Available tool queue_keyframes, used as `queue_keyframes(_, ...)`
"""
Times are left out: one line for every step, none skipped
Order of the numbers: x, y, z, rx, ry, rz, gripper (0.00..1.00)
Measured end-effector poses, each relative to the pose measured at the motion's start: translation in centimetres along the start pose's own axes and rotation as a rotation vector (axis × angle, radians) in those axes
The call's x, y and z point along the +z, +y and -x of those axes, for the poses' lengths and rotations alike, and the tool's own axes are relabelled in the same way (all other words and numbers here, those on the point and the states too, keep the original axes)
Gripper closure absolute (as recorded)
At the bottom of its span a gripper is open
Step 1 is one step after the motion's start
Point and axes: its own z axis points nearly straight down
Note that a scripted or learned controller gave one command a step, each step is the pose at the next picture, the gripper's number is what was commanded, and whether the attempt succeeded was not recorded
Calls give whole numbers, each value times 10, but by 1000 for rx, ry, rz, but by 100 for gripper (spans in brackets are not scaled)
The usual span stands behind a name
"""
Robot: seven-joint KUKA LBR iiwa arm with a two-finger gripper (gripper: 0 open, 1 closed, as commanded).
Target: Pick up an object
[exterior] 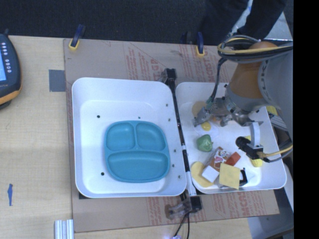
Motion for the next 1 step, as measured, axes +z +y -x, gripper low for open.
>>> queue_keyframes(1,-58,-14,3,3,-12,0)
